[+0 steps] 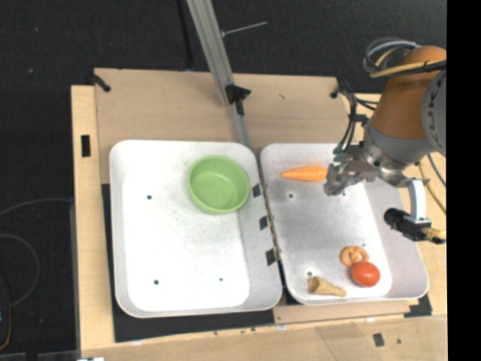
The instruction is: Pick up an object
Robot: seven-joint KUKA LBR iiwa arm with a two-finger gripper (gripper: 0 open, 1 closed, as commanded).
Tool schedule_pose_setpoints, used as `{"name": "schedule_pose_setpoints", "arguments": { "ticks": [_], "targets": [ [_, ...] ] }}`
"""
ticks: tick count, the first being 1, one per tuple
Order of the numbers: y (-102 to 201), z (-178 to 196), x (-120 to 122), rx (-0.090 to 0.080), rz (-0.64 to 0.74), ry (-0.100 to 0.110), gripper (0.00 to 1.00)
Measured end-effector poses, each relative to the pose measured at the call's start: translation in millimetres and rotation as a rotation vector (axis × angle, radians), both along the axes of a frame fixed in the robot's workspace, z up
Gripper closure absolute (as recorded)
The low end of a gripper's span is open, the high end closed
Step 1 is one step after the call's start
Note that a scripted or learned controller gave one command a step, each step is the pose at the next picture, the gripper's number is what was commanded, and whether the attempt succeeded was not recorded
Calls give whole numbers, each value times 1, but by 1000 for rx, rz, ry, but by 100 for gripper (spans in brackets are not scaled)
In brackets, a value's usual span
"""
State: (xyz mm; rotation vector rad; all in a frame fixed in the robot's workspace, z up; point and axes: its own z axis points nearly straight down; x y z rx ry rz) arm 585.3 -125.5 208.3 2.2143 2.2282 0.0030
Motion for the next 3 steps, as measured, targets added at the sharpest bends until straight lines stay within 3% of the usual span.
{"name": "schedule_pose_setpoints", "arguments": {
  "ticks": [1,3],
  "targets": [
    [52,16,8,0,2,-3,100],
    [167,9,30,1,2,-1,100]
  ]
}}
